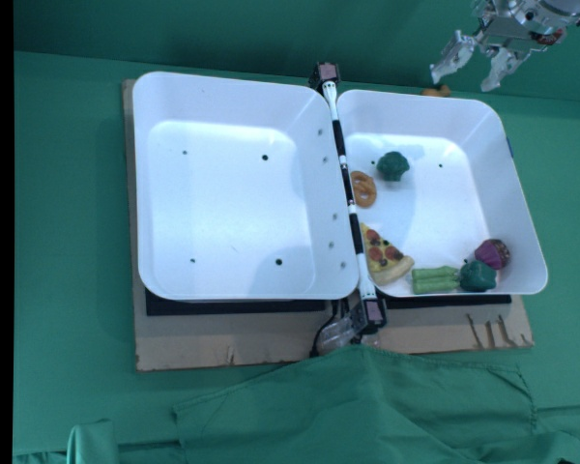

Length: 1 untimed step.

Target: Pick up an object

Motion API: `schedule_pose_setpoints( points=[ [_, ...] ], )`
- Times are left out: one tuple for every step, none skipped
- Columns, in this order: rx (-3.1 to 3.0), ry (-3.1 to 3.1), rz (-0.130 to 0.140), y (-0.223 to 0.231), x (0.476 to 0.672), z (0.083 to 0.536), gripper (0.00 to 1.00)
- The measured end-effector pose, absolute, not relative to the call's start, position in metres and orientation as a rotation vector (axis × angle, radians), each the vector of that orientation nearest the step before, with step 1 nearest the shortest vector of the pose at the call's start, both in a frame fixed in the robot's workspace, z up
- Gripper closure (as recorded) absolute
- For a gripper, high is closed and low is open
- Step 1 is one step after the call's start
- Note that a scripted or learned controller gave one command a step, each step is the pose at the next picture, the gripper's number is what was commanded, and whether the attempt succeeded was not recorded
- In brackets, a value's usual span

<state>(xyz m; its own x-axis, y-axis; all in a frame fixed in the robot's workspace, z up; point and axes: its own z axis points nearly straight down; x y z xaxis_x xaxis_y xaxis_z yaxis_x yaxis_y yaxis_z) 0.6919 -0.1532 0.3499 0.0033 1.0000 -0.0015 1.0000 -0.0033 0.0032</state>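
Note:
My gripper [472, 68] hangs high above the far edge of the right bin [503, 153], open, with nothing between its fingers. Inside that bin lie a dark green broccoli floret [392, 165], an orange pretzel [363, 189] against the left wall, a pizza slice [384, 255] near the front left, a light green stalk [435, 278], a teal green lump [478, 275] and a purple piece [492, 253] in the front right corner. All of them rest well below and in front of the gripper.
The left bin [164, 114] sits beside the right one, parted by a black and white divider bar [342, 172]. A small orange thing [437, 91] lies just behind the right bin. Green cloth [367, 404] bunches at the front of the bench.

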Motion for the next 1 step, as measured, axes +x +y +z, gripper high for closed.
schedule_pose_setpoints(
  points=[
    [2.231,2.219,-0.007,-0.1336,0.6168,0.2829,0.0]
  ],
)
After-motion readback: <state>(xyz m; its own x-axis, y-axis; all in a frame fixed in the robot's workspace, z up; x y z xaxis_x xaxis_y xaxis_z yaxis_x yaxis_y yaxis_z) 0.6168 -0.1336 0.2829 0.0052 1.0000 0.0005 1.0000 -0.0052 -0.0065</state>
